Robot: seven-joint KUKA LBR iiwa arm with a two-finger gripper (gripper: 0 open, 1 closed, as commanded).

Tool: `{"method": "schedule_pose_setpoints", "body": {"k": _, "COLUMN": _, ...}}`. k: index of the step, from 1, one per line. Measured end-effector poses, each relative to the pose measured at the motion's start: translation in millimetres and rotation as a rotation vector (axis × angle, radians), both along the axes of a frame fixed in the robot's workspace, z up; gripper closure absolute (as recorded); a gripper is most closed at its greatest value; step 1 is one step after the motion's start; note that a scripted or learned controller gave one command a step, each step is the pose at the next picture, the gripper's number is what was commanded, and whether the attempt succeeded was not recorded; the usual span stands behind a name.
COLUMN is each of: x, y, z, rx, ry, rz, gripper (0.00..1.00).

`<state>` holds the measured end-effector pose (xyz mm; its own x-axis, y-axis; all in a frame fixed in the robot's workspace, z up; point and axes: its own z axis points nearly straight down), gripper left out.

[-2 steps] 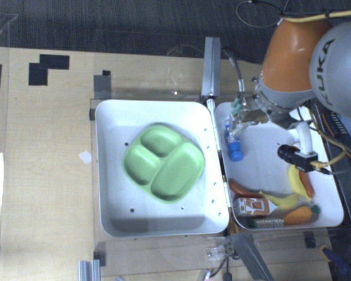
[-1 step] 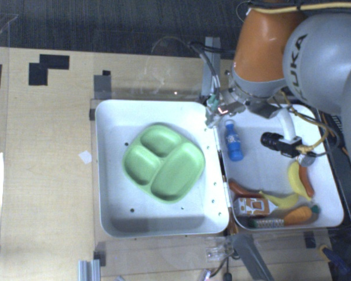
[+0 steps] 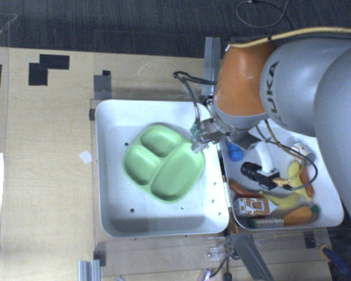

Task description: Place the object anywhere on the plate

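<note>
My gripper (image 3: 198,138) at the green plate's (image 3: 164,163) right rim, left bin (image 3: 111,215).
Whether my fingers are spread or pinching, I cannot tell; right bin (image 3: 333,212) holds banana (image 3: 284,196), carrot (image 3: 297,215), blue object (image 3: 234,153), crowded under my arm (image 3: 292,81).

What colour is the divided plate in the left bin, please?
Light green plate, in the camera view.

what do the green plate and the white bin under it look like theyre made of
Green plate: looks like moulded plastic, with a smooth satin finish, soft highlights and rounded dividers between three compartments. White bin: probably plastic too, though coated metal is possible; matte white, with rounded corners, thin walls and small dark holes in the floor.
</note>
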<state>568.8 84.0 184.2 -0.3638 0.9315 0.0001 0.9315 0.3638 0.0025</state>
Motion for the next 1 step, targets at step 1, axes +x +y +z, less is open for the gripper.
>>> {"method": "schedule_pose_setpoints", "body": {"k": 1, "x": 0.2, "y": -0.5, "z": 0.1, "rx": 0.0, "ry": 0.0, "rz": -0.001, "gripper": 0.0}}
